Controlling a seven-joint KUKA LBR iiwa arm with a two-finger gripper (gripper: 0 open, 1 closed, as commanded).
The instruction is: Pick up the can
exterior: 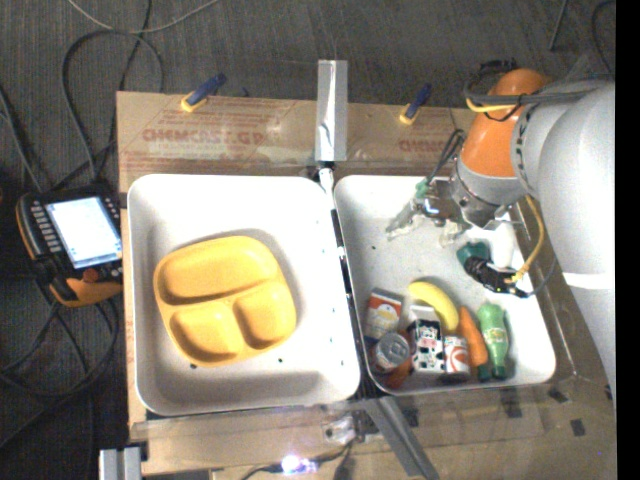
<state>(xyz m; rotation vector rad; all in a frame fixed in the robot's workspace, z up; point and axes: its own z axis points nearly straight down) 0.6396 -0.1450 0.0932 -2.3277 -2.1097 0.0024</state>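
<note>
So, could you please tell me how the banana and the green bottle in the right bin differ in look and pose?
The banana is yellow and curved; the green bottle is green and fairly straight. The banana lies slantwise near the bin's middle, above the small cartons; the green bottle lies nearly lengthwise by the right wall, beside a carrot. Both lie flat in the right bin, apart from the tool.

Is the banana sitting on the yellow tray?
No, the banana lies in the right bin, while the yellow tray sits in the left bin.
</note>
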